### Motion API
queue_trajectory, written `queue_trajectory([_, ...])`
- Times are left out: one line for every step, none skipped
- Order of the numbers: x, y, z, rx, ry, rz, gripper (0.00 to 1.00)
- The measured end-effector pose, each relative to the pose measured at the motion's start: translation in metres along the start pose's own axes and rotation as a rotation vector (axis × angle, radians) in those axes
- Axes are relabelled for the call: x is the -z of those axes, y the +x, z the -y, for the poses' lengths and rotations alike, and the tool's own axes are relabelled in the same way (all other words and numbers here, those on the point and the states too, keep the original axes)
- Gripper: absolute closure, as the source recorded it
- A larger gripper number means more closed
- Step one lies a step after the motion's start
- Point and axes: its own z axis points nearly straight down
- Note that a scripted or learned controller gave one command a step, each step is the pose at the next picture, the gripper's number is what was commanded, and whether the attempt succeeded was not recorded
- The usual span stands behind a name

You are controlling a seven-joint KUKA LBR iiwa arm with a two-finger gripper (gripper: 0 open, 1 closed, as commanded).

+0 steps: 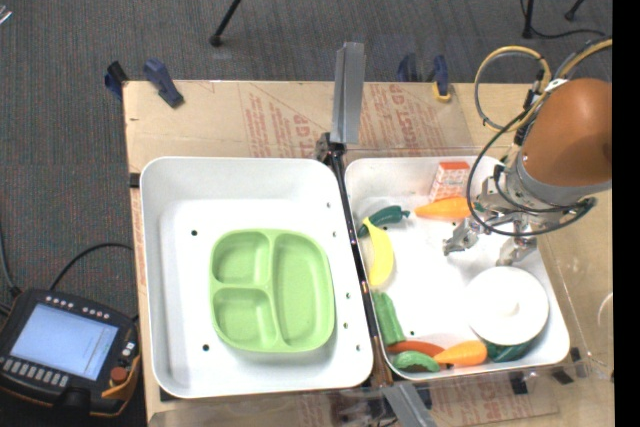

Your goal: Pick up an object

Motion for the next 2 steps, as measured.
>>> queue_trajectory([0.000, -0.077, 0.014, 0.047, 0.000, 0.001, 0.00])
queue_trajectory([0.001, -0.037, 0.017, 0.193, 0.002, -0.001, 0.00])
